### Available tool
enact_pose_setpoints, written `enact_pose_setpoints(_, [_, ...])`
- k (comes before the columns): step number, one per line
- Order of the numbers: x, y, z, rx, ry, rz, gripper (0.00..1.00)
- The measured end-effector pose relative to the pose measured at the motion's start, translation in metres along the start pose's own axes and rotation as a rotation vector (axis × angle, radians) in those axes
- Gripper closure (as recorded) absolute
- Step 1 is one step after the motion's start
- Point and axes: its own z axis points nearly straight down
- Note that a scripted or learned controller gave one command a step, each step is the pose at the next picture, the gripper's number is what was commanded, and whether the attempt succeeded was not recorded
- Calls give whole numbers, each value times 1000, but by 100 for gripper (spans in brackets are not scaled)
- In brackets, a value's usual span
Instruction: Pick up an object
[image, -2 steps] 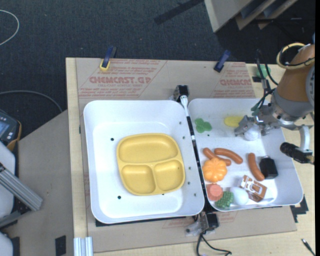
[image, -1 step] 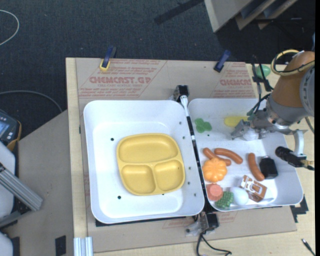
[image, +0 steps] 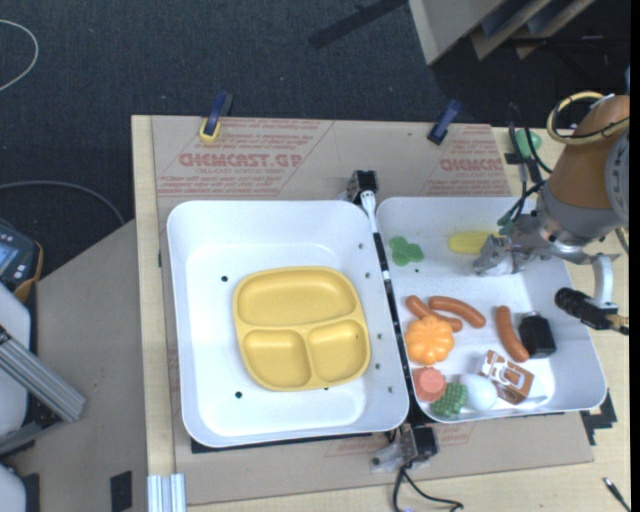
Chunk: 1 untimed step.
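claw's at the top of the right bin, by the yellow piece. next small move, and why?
Probably shift the claw slightly toward the left bin and lower it over the yellow piece. The claw sits just beside that piece at the back of the right bin, with nothing visibly between its fingers. The piece lies apart from the green piece and sausages, so it's the nearest uncluttered target.

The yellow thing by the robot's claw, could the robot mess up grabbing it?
Maybe. The yellow piece lies close to the right bin's back wall, so the gripper might bump the wall or push the piece away instead of catching it. It also looks flat and low, so the fingers might slide over it. The green piece sits nearby and could get nudged.
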Motion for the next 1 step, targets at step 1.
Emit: enact_pose_setpoints(1, [4,11,-55,-5,-2,1,100])
